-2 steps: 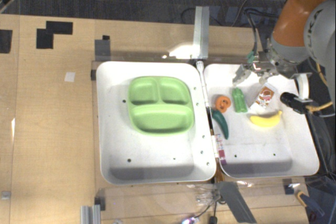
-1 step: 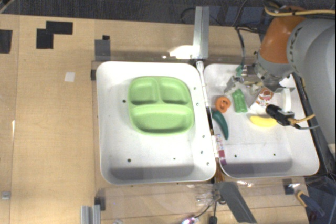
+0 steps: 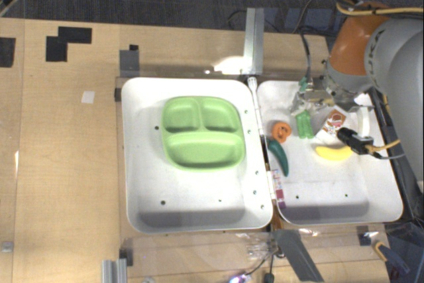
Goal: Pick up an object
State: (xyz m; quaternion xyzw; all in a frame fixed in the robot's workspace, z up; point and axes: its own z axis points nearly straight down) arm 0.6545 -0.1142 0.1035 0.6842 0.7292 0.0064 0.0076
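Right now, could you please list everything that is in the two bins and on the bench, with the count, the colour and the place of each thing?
plate: one, green, three compartments, middle of the left bin
left bin: one, white, left half of the bench
right bin: one, white, beside the left bin
orange toy: one, orange, right bin near its left wall
dark green toy: one, dark green, long, just below the orange toy
light green block: one, light green, right bin, under the hand
banana: one, yellow, right bin, right of centre
small pack: one, white and red, above the banana
arm: one, grey with orange band, top right
hand: one, metal, above the light green block
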